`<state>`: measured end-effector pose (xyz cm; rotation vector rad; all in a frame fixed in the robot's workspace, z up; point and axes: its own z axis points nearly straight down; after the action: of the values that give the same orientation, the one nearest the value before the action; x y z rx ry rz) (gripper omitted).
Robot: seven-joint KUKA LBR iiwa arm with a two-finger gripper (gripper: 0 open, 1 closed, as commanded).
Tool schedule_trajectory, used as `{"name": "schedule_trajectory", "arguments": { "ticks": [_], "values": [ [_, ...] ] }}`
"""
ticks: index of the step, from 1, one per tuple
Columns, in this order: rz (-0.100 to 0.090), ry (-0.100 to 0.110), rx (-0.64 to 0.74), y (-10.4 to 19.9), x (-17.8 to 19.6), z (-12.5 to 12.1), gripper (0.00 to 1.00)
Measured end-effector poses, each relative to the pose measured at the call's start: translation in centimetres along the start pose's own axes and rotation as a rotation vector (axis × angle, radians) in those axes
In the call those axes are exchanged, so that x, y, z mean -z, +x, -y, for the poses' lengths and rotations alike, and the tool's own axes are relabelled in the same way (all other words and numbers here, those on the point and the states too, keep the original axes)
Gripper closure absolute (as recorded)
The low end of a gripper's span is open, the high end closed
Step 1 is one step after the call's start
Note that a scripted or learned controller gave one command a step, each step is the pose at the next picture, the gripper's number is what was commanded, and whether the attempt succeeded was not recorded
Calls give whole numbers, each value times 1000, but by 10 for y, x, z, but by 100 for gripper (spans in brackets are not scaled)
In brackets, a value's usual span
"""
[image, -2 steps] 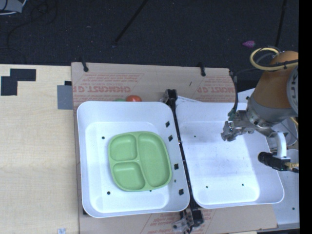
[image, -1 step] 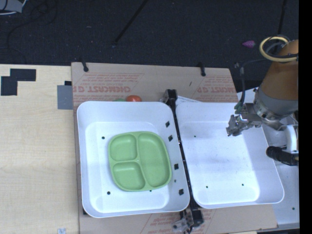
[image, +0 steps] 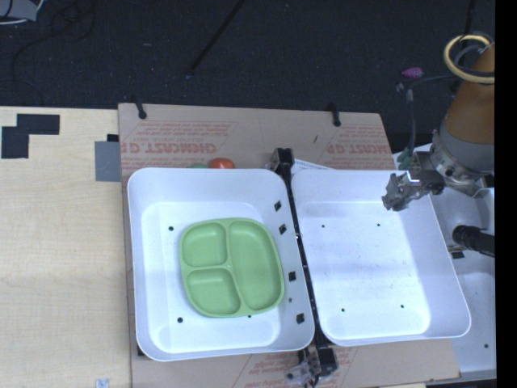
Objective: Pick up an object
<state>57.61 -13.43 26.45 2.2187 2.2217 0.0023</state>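
A light green divided plate point(image: 231, 267) with three compartments lies flat in the left white bin point(image: 153, 208). My gripper point(image: 397, 194) hangs over the upper right corner of the right white bin point(image: 380, 297), far to the right of the plate. It is dark and small in this view, and nothing shows beneath it. The grey arm with its orange band point(image: 472, 107) rises from the right edge.
A small red object point(image: 221, 164) and a bit of green point(image: 197, 166) peek out behind the left bin's far rim, on the cardboard sheet point(image: 242, 140). A black divider point(image: 292, 241) runs between the bins. A pale wooden bench top point(image: 56, 257) lies to the left.
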Motion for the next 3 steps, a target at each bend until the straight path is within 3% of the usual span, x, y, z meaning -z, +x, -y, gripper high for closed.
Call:
{"name": "schedule_trajectory", "arguments": {
  "ticks": [2, 3],
  "values": [
    [-1, 7, 1, 101, -34, -19, 100],
    [-2, 4, 3, 143, -30, -29, 100]
  ]
}}
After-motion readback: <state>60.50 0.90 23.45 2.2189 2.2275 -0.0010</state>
